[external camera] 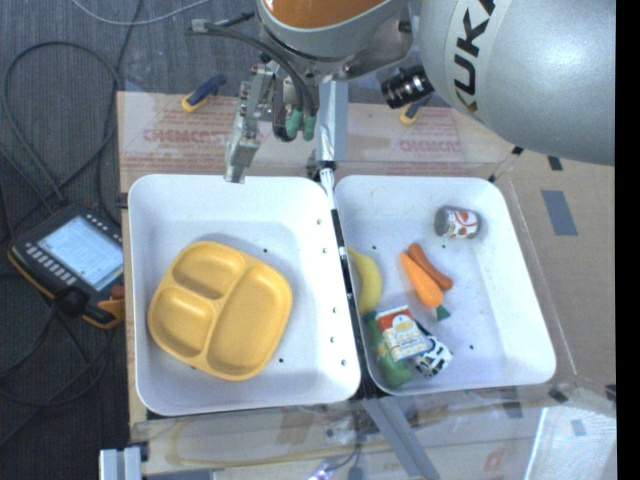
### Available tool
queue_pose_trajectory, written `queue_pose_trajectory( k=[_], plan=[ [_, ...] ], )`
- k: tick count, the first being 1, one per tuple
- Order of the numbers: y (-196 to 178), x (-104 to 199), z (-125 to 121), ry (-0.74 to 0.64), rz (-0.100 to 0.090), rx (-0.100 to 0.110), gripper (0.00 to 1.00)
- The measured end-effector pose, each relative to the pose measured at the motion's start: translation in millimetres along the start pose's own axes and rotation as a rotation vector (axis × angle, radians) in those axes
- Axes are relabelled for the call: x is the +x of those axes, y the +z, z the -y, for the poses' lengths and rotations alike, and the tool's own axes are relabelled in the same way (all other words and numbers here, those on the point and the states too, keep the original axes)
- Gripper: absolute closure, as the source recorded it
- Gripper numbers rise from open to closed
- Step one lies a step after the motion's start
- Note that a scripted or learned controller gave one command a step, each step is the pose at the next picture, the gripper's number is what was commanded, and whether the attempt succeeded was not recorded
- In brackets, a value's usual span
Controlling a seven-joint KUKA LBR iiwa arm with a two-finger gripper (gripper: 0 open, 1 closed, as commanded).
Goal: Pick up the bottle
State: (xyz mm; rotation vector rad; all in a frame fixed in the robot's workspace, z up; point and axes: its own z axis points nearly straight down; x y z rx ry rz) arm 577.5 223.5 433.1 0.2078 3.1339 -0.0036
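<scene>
Here the hand (283, 163) hangs wide and bare above the yellow tray (221, 309), far from the green bottle (391, 352) lying beyond it.

Bright, even light falls from overhead, and the white bins (500, 298) glare almost featureless. Above the bins the arm (520, 48) looms soft and out of focus, with a pale sheen. Shadows inside the bins are faint.
</scene>
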Motion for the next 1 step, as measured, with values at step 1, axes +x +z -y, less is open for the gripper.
queue_pose_trajectory(
  k=[1],
  plan=[
    [0.1, -21.4, -12.8, -0.615, 0.001, -0.004, 1.0]
  ],
)
